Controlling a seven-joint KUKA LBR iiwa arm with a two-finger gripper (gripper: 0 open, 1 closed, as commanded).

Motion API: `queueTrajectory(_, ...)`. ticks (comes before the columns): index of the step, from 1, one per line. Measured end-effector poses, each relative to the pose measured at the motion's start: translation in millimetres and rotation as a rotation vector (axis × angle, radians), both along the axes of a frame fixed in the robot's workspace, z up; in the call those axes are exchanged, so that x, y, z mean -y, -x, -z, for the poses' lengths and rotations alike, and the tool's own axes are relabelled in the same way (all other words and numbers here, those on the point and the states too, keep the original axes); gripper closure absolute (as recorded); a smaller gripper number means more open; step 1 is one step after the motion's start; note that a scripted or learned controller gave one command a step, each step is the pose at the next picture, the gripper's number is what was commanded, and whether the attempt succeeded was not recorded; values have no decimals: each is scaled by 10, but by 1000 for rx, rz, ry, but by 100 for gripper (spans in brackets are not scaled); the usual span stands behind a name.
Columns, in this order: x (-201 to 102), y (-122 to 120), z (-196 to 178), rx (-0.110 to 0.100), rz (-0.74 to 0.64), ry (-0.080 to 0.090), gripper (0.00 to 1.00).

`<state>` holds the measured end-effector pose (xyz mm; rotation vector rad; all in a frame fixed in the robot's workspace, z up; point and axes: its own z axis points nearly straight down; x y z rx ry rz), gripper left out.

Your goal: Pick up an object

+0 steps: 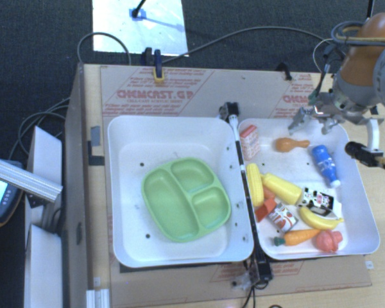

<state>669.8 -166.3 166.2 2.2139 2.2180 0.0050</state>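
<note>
2 bins [115, 133], perhaps 10 toys [289, 191]

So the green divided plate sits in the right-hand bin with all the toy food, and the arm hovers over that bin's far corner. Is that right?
Not quite. The camera view shows the green divided plate alone in the left bin, not the right one. The toy food, such as the banana and blue bottle, lies in the right bin, and the arm's gripper does hover over that bin's far corner.

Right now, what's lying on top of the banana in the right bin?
A small black-and-white packet lies across the upper part of the banana, hiding part of its top edge. The yellow bottle beside it touches the packet's left side. What is under the banana is hidden.
</note>
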Motion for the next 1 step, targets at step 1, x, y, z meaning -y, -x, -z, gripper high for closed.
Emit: queueTrajectory(1, 308, 462, 510, 1, -1, 0, 0)
